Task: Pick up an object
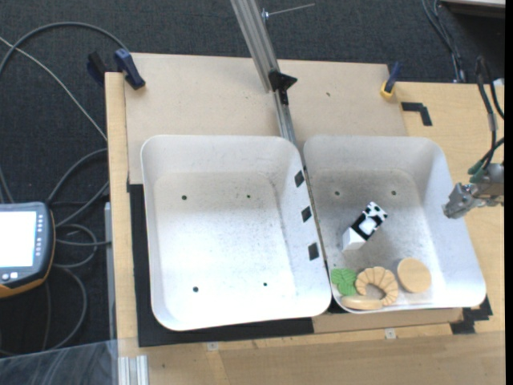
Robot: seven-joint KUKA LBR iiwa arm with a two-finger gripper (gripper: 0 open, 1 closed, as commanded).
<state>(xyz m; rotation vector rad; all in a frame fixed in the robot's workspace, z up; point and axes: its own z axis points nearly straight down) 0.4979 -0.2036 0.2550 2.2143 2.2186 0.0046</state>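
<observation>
right bin [449, 215] holds all the items | black-and-white block [366, 221] mid-floor, looks light, rigid, flat-sided: best pinched across its faces | croissant [377, 284], tan disc [414, 275], green piece [344, 280] along the bin's near wall | gripper [460, 201] at the bin's right rim, nothing seen in it, opening too small to judge

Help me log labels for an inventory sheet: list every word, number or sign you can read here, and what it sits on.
No text can be read in this view.
The black-and-white block in the right bin has a patchy pattern, no legible letters.
The handheld screen at the left edge glows white; its contents are too washed out to read.
The black marks on the left bin's wall are plain shapes.
</observation>
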